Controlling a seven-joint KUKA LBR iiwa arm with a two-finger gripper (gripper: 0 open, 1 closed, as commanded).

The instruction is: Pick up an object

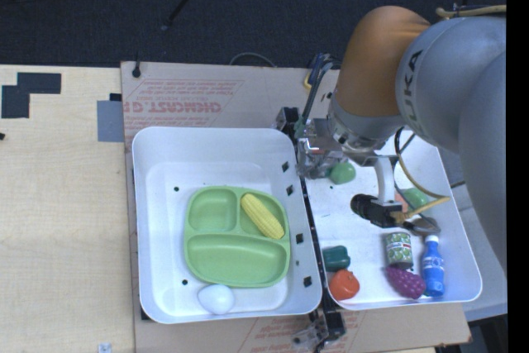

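- Front edge of the right bin (463, 293): an orange ball (344, 284), a purple grape bunch (406, 281), a blue bottle (431, 265) and a small can (397, 248) are all sitting loose.
- Left bin (157, 178) has the green tray (235, 237) with a corn cob (262, 215) in its back right compartment, and a white egg (216, 298) at the tray's front edge.
- Further back, the gripper (318, 165) hangs over the right bin's back left corner, right beside a green round thing (341, 173).
- Can't tell whether it's got hold of anything, so I'd say the pick isn't done yet.
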